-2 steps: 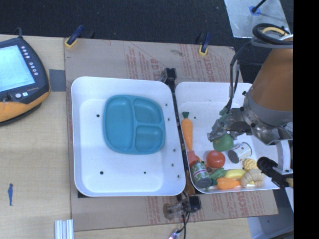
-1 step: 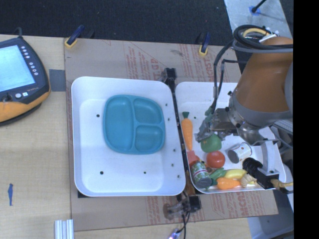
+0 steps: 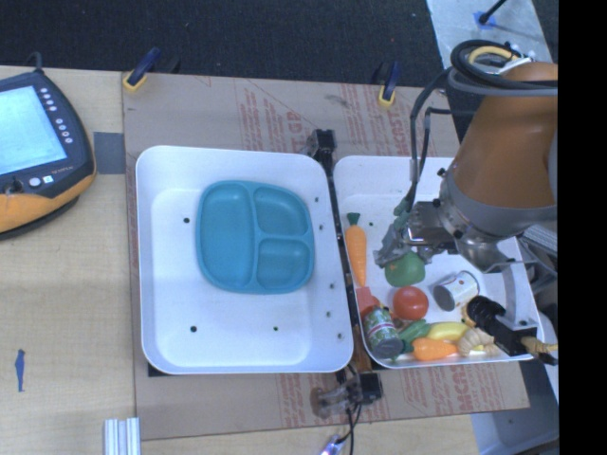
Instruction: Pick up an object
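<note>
So I'm watching the feed on my end and the gripper (image 3: 396, 250) is down in the right bin (image 3: 379, 173), sitting right on top of the green round thing (image 3: 406, 271), which looks like a toy pepper or lime. The green piece lies just below and a touch to the right of the gripper, basically touching it as far as I can judge. Honestly I can't tell whether the gripper is spread or clamped, the metal bits blur together and the big grey and orange arm (image 3: 503, 159) looms over that whole side.

Using the green thing as my landmark: the tomato (image 3: 410, 302) is just below it, the carrot (image 3: 356, 254) lies to its left with its long axis running along the bin's left wall, and the little can (image 3: 381, 331) is down-left of it. The yellow and orange pieces sit further below, along the bin's bottom edge.

My guess is the green piece is the target, and being roundish there's no real long axis to line up with. The blue divided plate (image 3: 254, 235) is way off left in the left bin (image 3: 161, 254).
</note>
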Action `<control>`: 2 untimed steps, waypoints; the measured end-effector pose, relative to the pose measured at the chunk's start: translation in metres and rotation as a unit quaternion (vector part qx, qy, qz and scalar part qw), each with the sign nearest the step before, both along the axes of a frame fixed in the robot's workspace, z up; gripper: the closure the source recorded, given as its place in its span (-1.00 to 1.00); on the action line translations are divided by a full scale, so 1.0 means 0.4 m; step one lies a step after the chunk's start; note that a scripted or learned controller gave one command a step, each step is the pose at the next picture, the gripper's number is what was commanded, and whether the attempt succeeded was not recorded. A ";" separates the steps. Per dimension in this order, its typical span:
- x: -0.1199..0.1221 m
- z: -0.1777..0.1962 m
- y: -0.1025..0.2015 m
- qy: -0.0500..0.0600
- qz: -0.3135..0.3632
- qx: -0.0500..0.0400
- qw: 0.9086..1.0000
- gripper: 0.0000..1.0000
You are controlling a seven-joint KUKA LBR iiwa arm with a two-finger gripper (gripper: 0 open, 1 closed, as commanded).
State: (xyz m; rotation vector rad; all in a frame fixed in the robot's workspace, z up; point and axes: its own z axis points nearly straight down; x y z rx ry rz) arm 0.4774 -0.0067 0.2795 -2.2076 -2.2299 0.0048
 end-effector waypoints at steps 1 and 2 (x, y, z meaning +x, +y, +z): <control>0.001 0.025 -0.001 0.001 0.003 0.000 1.000 1.00; -0.002 -0.016 -0.024 -0.001 -0.003 -0.001 1.000 1.00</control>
